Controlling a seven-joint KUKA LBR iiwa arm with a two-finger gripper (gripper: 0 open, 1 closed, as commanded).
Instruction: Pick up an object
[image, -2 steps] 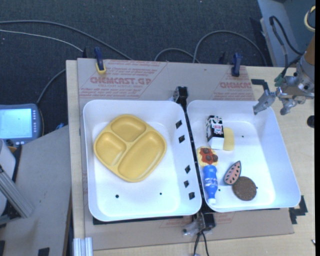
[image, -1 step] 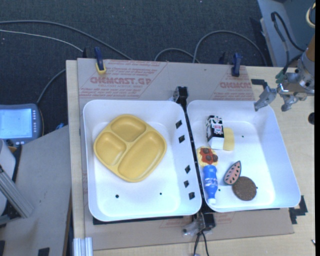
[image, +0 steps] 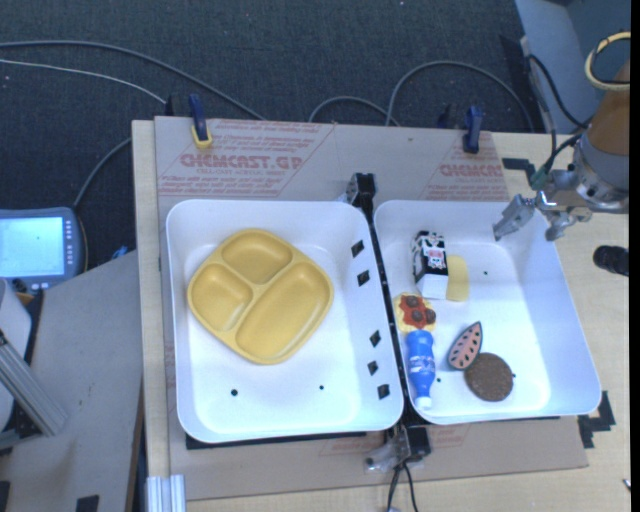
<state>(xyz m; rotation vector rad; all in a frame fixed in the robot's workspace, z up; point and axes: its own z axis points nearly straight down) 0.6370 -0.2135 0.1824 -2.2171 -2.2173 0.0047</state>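
Here, several small objects are lying in the right bin (image: 560, 300), and none of them is sitting between the fingers of the tool (image: 527, 222). A black-and-white carton (image: 430, 258) is standing nearest the divider between the bins, toward the bin's far end, with a pale yellow block (image: 457, 279) touching its right side. Just toward the camera from the carton, a small orange and red toy (image: 415, 312) is lying against the divider, and a blue bottle (image: 420, 366) is lying lengthwise right after it, its white cap pointing at the near rim. To the right of the bottle, a watermelon slice (image: 464, 346) is resting tilted, and a round brown cookie (image: 489, 378) is sitting just beside the slice's lower end.

The tool is hanging over the far right corner of the right bin, well apart from the carton and from everything else in the bin. Its two fingers are standing spread apart, gripping nothing. The grey arm (image: 605, 150) with its orange band is reaching in above it from the right.

To the left of the right bin, the left bin (image: 200, 390) is holding a yellow divided plate (image: 260, 296). Both bins are resting on the counter (image: 250, 155), whose board is carrying red lettering and two blue clamps (image: 199, 118) at its far edge.
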